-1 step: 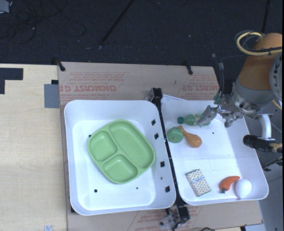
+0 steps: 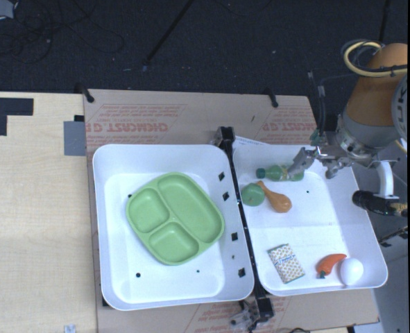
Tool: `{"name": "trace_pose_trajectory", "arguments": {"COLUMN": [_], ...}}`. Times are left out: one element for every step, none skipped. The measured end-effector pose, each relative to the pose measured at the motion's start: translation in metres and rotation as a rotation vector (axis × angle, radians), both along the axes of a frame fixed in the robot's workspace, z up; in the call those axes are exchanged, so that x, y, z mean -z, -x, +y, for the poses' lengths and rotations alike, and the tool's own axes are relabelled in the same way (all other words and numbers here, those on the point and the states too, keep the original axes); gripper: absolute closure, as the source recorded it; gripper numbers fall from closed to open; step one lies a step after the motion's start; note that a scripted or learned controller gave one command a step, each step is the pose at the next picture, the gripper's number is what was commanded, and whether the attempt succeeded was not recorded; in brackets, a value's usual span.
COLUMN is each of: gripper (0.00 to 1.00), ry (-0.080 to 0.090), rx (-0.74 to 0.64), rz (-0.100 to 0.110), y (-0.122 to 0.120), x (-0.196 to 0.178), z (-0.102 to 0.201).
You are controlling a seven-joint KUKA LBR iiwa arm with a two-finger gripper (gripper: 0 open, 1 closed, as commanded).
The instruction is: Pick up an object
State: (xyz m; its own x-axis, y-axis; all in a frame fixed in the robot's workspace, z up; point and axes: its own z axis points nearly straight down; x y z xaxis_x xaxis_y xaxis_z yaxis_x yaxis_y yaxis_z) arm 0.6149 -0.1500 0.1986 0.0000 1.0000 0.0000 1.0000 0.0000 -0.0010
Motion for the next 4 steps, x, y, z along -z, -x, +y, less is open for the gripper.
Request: {"name": "trace_pose_trajectory", "arguments": {"gripper": [0.0, 0.0, 1.0, 1.0], "ry": [-0.001, -0.001, -0.001, 0.0], "rx": [-0.001, 0.0, 0.003, 0.0], "rz": [0.005, 0.003, 0.004, 0.001], "y": [0.002, 0.002, 0.002, -0.001], "x": [0.063, 0.113, 0.102, 0.061], "z": [0.006, 0.007, 0.006, 0.006]}}
